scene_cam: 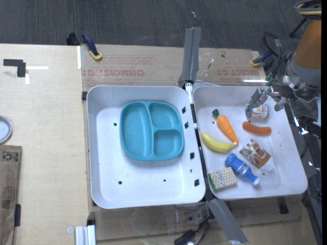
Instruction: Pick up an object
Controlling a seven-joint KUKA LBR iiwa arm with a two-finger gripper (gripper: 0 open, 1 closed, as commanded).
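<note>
The pincer [257, 102] is hovering over a small white cup-like object [259, 112] at the back of the right bin [299, 185], just behind the sausage [256, 128]. This small object is looking like the nearest candidate for picking, in my judgement. Its fingers are seeming spread apart with nothing between them, so I am judging the pincer open and not yet holding anything.

To do this step well, the pincer should be coming straight down with the fingers on both sides of the small object, and closing only when it is low enough. The sausage is lying very near, so the descent must be staying behind it, otherwise a finger may be pushing it away.

Counting the things in the right bin: one small white object, one sausage, one carrot [225, 126], one banana [218, 143], one blue bottle [241, 168], one brown patterned packet [255, 154] and one speckled box [222, 178]. That is making seven things.

In the left bin [99, 188] one blue divided plate [152, 130] is lying, with three compartments. Two bins are standing side by side on the desk [41, 137].
</note>
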